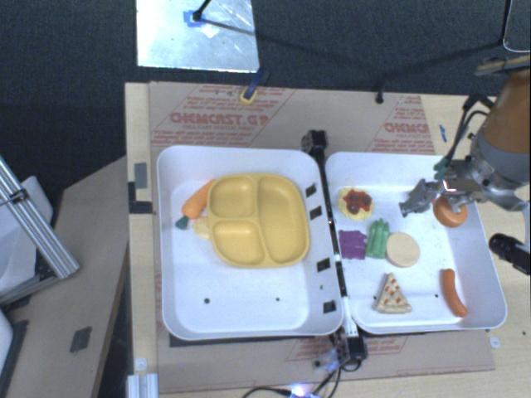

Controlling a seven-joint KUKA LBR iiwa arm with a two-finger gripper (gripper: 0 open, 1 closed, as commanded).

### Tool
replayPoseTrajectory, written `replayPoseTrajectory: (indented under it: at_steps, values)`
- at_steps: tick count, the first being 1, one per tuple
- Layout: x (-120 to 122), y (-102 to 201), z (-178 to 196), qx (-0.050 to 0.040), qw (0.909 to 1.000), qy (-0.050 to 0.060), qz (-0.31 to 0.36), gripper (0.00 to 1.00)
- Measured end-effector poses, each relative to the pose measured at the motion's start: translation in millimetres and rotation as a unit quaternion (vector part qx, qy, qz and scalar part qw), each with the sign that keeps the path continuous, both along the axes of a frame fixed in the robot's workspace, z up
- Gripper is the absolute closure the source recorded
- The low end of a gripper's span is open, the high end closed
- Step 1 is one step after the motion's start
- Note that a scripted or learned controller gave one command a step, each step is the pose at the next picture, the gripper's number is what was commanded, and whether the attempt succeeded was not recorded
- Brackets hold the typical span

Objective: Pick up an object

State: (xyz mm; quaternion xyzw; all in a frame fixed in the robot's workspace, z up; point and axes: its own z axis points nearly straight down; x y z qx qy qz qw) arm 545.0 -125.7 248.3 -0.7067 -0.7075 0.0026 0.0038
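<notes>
Orange round piece (450, 214): right bin (489, 259), upper right, just beside gripper (417, 199), on its right and slightly below. Fingers: state cannot tell, view too small; nothing seen between them. Same bin: pizza slice (392, 295), sausage (453, 292), tan disc (403, 249), green piece (378, 239), purple piece (353, 244). Left bin (178, 305): yellow divided plate (253, 220), carrot (196, 201) touching its left edge.

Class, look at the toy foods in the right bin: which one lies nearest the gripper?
The round orange piece, lying right beside the gripper near the bin's far right side. The pizza slice, sausage and tan disc all lie nearer the front.
</notes>
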Motion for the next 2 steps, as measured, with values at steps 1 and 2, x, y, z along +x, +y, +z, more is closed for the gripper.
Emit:
replayPoseTrajectory:
  at_steps: [1, 2]
  values:
    - [2, 0, 5, -0.0009, 1.0000, -0.005, 0.001, 0.00]
    - [8, -7, -43, -0.0005, 1.0000, -0.003, 0.000, 0.00]
